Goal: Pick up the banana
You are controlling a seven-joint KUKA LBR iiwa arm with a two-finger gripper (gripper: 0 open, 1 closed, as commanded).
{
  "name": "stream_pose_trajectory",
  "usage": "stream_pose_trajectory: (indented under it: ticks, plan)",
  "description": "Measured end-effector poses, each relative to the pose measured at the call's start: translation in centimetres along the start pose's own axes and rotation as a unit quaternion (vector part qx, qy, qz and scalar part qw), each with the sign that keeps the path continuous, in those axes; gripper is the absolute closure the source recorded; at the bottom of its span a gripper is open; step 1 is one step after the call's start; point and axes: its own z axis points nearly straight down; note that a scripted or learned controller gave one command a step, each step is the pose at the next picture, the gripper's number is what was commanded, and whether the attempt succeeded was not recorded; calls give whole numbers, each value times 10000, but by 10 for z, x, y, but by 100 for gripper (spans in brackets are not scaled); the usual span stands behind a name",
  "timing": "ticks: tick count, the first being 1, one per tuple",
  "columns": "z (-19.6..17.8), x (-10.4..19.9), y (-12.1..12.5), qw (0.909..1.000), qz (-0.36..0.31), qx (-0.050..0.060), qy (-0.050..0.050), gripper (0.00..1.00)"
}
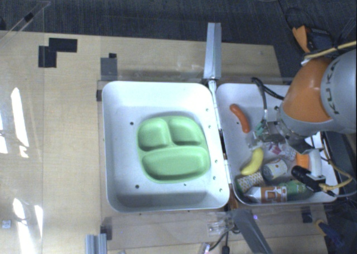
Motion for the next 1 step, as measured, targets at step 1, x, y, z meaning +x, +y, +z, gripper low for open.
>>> stream_pose_trajectory:
  ticks: [1]
  plan:
    - [-103,49,-29,9936,1131,11,-5,100]
